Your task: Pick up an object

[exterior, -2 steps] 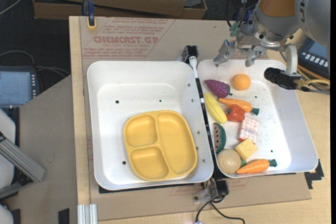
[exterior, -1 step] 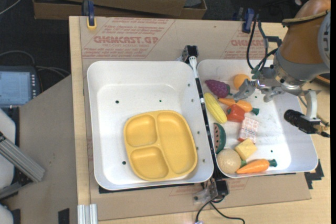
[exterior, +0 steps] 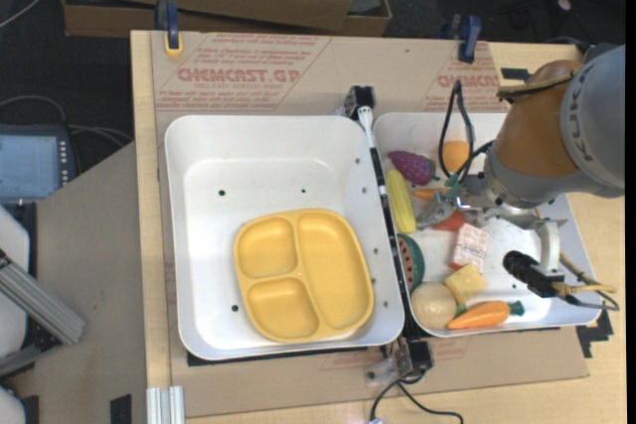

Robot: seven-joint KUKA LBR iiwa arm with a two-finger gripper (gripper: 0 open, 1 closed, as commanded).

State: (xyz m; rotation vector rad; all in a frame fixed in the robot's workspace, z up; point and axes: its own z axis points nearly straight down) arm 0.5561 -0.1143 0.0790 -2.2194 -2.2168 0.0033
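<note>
- Reaching into the right bin [exterior: 576, 315] from its right edge, gripper [exterior: 467, 204] low over the bin's middle, above a small white-and-red packet [exterior: 469, 246].
- Cannot tell whether clenched or released; tips lost among the clutter.
- Judged light and stiff: yellow corn [exterior: 400, 200] along the left wall, carrot [exterior: 480, 316] at the near edge. Best taken across the narrow middle, though smooth plastic may slip.
- Purple piece [exterior: 410, 165] and orange ball [exterior: 455, 155] toward the far edge; ball likely to roll.
- Left bin [exterior: 199, 154] bearing a yellow divided tray [exterior: 303, 273]; cardboard-covered bench [exterior: 248, 65] beneath, boxes beyond.
</note>
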